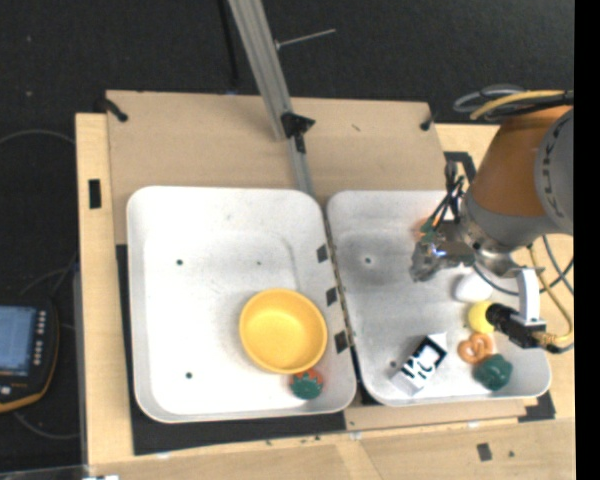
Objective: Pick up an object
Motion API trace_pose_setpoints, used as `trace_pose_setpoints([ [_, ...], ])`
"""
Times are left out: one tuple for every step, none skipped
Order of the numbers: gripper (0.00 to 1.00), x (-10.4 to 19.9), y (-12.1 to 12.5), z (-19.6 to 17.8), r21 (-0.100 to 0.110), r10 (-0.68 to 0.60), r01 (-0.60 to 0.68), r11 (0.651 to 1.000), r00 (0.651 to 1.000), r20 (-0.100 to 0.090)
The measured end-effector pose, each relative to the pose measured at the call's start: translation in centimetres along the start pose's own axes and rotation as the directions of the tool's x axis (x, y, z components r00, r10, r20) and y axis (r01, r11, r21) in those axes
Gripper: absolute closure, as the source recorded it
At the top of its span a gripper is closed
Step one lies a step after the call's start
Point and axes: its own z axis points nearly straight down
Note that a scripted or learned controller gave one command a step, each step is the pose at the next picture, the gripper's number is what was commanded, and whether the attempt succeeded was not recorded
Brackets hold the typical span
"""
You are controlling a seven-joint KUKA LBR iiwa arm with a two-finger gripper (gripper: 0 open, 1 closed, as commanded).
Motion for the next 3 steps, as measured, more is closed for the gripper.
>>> trace_pose_setpoints([
  [1.0,-0.1,0.2,-6.5,-0.002,-0.007,0.007,1.0,1.0,0.0],
  [1.0,-0.5,0.1,-11.0,0.0,-0.008,0.008,1.0,1.0,0.0],
  [1.0,4.6,-0.6,-11.4,0.006,-0.011,0.011,1.0,1.0,-0.003],
])
